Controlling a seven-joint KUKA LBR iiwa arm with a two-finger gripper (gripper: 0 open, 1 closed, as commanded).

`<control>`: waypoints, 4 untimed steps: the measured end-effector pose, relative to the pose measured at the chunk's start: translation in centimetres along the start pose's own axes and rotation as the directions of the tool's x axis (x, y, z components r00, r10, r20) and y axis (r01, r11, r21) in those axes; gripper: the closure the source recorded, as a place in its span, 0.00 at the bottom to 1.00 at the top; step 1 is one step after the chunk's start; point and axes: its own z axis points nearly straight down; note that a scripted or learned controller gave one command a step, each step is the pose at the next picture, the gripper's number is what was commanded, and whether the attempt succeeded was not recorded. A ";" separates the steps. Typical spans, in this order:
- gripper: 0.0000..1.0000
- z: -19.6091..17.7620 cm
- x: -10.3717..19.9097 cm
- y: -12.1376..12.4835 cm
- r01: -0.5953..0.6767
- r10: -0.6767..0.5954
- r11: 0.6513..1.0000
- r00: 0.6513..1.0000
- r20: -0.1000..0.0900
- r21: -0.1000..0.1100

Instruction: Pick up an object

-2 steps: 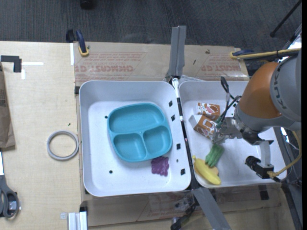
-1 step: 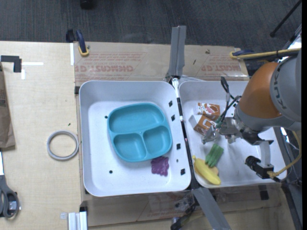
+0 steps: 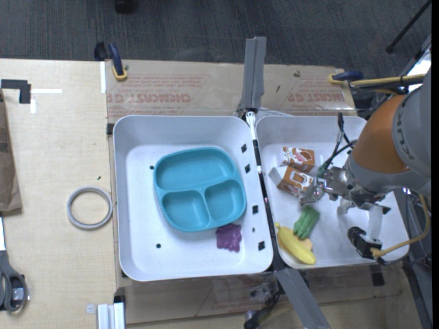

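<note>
Two bins sit side by side. At right of frame the gripper (image 3: 314, 192) hangs low in the right bin (image 3: 343, 242), probably lined up for a grab; whether it is open or closed I cannot tell. Just beside it lie two snack packets (image 3: 296, 170), one green toy (image 3: 306, 221) and one banana (image 3: 296, 247). Left bin (image 3: 130, 204): one blue tray (image 3: 199, 188), one purple grape bunch (image 3: 229, 237).

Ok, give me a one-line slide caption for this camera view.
Gripper low in the right bin beside snack packets, green toy and banana.
</note>
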 end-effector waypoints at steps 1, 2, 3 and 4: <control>0.00 0.0 4.6 6.0 0.120 -0.120 0.993 0.993 0.001 0.000; 0.00 0.0 0.7 -4.7 0.159 -0.159 0.987 0.987 -0.001 0.001; 1.00 -0.9 0.6 -4.7 0.155 -0.155 0.988 0.988 -0.001 0.001; 1.00 -10.0 7.0 -0.5 -0.037 0.037 0.999 0.999 0.001 0.000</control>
